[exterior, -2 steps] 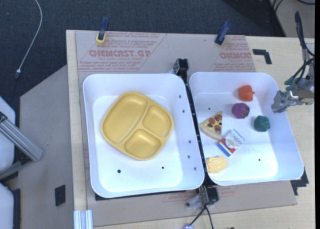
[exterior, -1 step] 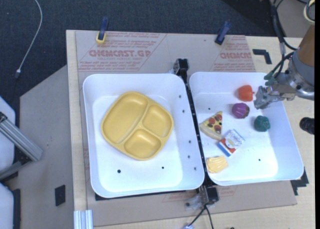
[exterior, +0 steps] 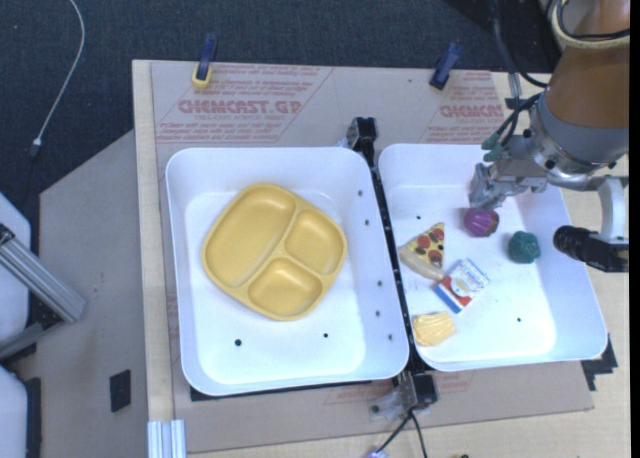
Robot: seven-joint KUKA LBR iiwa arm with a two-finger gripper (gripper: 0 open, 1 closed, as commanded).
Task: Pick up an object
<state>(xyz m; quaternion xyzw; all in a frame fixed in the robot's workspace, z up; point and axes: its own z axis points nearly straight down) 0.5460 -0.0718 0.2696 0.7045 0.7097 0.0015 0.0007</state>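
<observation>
The right bin (exterior: 560, 341) holds a purple ball-like thing (exterior: 481, 221), a dark green lump (exterior: 523, 246), a toy pizza slice (exterior: 426, 250), a small red, white and blue packet (exterior: 461, 282) and a pale yellow piece (exterior: 433, 328). My gripper (exterior: 486, 194) hangs over the back of this bin, its tips just above and behind the purple thing. Nothing shows between the fingers. The left bin (exterior: 200, 351) holds a yellow divided plate (exterior: 274, 250).
Blue clamps (exterior: 205, 58) (exterior: 445, 64) pin the cardboard sheet at the back. A black clip (exterior: 362, 132) sits between the bins at the far end. Open white floor lies in the front right part of the right bin.
</observation>
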